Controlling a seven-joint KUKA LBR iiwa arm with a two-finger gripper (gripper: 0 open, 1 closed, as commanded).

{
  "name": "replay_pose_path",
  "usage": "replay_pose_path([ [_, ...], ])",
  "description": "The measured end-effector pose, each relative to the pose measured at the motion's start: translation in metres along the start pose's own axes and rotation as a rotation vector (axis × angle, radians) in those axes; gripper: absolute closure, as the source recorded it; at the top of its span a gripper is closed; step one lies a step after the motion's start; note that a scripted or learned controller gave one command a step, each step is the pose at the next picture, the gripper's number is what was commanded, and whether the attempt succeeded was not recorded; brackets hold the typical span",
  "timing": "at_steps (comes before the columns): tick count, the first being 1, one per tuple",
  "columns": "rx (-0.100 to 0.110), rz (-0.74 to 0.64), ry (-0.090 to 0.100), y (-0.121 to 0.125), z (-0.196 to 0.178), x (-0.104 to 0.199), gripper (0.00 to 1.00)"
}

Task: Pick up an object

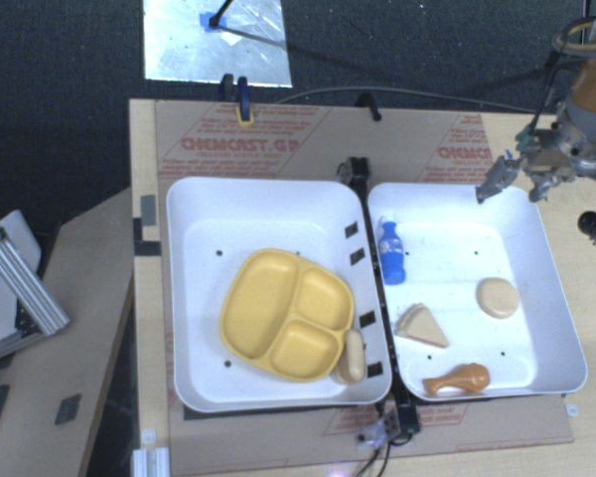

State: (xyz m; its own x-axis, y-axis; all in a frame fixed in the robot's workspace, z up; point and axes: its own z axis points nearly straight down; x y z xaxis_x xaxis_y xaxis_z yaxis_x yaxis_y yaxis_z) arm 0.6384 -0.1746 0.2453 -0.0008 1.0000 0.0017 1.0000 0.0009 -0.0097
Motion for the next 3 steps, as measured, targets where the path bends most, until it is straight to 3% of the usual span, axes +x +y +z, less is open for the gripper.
replay_pose_path([
  [1, -0.012, -0.003, -0.002, 0.002, -0.007, 0.001, 0.00],
  [3, -0.008, 0.000, -0.002, -0.005, 0.083, -0.005, 0.00],
])
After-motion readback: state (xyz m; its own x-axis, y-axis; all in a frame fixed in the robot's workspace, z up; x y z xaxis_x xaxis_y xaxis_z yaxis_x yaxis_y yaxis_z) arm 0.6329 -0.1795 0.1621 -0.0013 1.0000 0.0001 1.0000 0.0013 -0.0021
